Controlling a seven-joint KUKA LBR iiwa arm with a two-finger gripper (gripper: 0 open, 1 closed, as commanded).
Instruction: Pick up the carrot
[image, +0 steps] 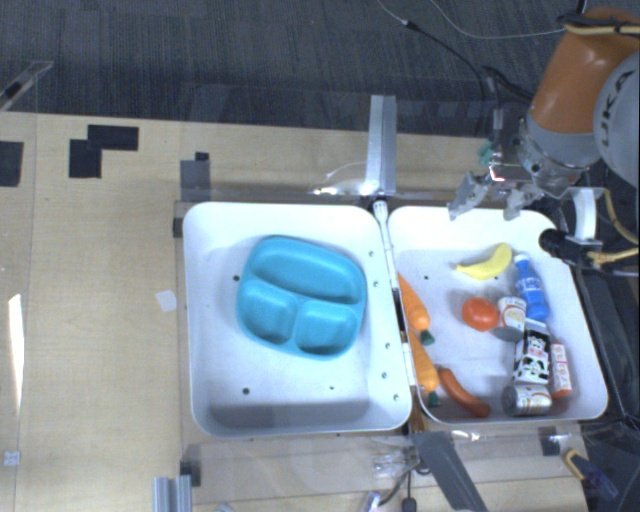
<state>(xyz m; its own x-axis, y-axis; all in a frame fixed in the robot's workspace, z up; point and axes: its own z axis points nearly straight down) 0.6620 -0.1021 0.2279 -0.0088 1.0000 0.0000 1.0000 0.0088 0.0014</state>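
Tapered orange carrot (414, 307) lying along right bin's (590, 395) left wall, beside a second one (426, 368). Metal gripper (490, 195) above far rim, fingers spread, pinching nothing. Glossy blue divided tray (300, 293) in left bin (215, 400).

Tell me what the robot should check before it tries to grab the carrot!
1. Carrot in view, by the right bin's left wall: ok.
2. Gripper above the carrot: not ok, it is at the bin's far edge.
3. Fingers hold nothing: ok.
4. Room around the carrot: not ok, a second carrot lies just below it.
5. Banana and tomato apart from the carrot: ok.
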